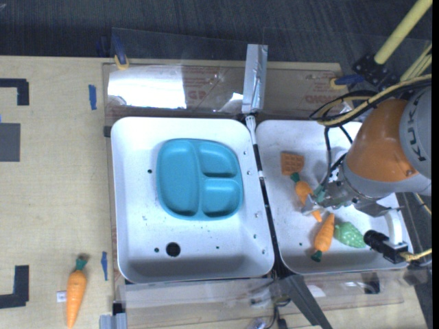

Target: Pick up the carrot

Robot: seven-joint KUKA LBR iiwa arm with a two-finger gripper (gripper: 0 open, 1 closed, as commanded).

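Two carrots lie in the right bin [288,252]. The first carrot [302,190] rests near the bin's middle left, its green top pointing up toward an orange waffle square. The second carrot [324,234] lies lower, its green top toward the front wall. A small orange bit [315,215] sits between them. My gripper [321,197] reaches in from the right and hangs low just right of the first carrot, close to or touching it. The arm's grey wrist and orange band [381,149] cover the bin's right part. A third carrot [75,290] lies outside the bins, on the bench at the lower left.
The left bin [130,142] holds a blue divided plate [200,178] and a small black disc [173,249]. An orange waffle square [292,162] and a green leafy toy [348,235] share the right bin. Yellow and black cables [370,81] run at the upper right.
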